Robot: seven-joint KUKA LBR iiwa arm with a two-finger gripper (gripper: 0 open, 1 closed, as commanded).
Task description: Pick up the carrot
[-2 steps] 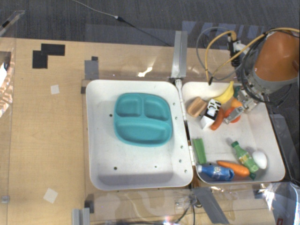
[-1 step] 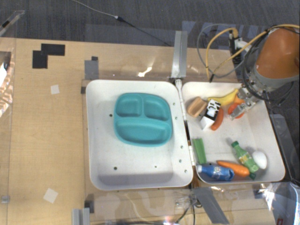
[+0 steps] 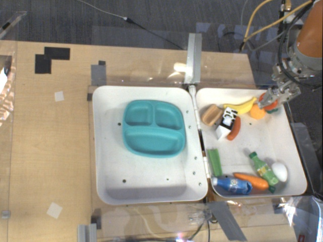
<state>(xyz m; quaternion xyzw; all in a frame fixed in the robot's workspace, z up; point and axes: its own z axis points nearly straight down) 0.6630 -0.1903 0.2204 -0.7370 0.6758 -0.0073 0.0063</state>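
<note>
The carrot (image 3: 251,180) is orange and lies flat near the front wall of the right bin (image 3: 292,135), between a blue can (image 3: 232,186) and a green bottle (image 3: 263,168). My gripper (image 3: 275,98) hangs over the bin's far right corner, well behind the carrot and apart from it. It sits just above an orange fruit (image 3: 257,113), and a small red-orange patch shows at its tip.
A banana (image 3: 243,106), brown roll (image 3: 211,115), black-and-white carton (image 3: 225,123), red sausage (image 3: 233,129), green stick (image 3: 215,161) and white egg (image 3: 279,172) share the right bin. A teal divided plate (image 3: 154,127) lies in the left bin (image 3: 108,150).
</note>
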